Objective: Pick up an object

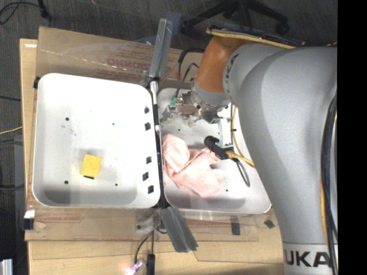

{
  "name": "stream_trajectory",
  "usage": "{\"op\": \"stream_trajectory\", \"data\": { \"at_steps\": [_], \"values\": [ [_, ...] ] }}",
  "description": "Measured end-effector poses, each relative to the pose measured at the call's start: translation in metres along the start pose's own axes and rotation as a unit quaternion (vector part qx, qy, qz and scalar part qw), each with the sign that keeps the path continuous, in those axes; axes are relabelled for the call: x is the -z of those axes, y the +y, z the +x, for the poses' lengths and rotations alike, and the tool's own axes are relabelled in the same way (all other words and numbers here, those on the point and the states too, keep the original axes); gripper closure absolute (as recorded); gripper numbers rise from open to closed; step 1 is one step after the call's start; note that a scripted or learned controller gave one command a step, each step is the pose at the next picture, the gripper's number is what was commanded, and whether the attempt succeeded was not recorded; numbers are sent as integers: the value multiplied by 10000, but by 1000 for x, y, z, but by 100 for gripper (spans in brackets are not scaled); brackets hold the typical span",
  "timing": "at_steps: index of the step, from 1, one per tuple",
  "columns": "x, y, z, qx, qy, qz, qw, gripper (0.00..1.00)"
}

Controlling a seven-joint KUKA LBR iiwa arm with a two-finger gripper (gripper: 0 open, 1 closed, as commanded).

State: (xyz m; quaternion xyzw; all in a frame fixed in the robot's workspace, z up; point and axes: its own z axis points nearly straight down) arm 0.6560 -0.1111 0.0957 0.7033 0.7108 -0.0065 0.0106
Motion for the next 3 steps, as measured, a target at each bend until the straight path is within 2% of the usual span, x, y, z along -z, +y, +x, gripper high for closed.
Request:
{"op": "stream_trajectory", "data": {
  "at_steps": [1, 2, 3],
  "values": [
    [-4, 0, -7, -1197, 114, 51, 9927, 0],
    [98, 2, 36, 1221, 118, 11, 9924, 0],
    [124, -39, 100, 1227, 121, 25, 9924, 0]
  ]
}}
